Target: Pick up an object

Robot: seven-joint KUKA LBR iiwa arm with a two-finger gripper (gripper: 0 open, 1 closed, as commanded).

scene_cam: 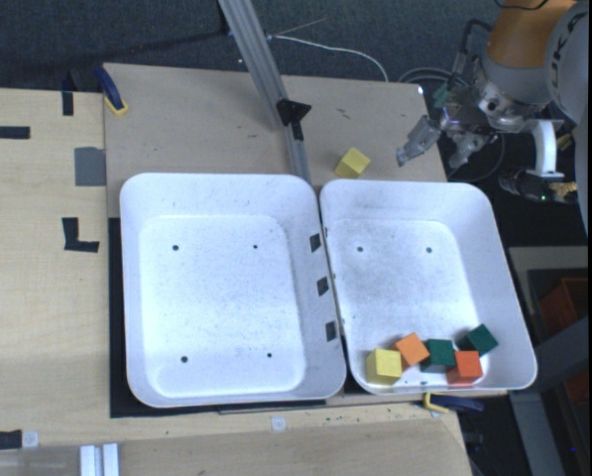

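Blocks (432,355) crowded against bin wall (519,335)

The robot arm's gripper (436,144) hangs at two o'clock, above the bench beyond the right bin (494,256), its fingers apart with nothing between them. A yellow cube (353,162) lies on the bench at twelve o'clock. Yellow, orange, green and red blocks (432,353) cluster at the right bin's five o'clock corner.

coloured blocks (429,355), right bin's (474,206) near corner
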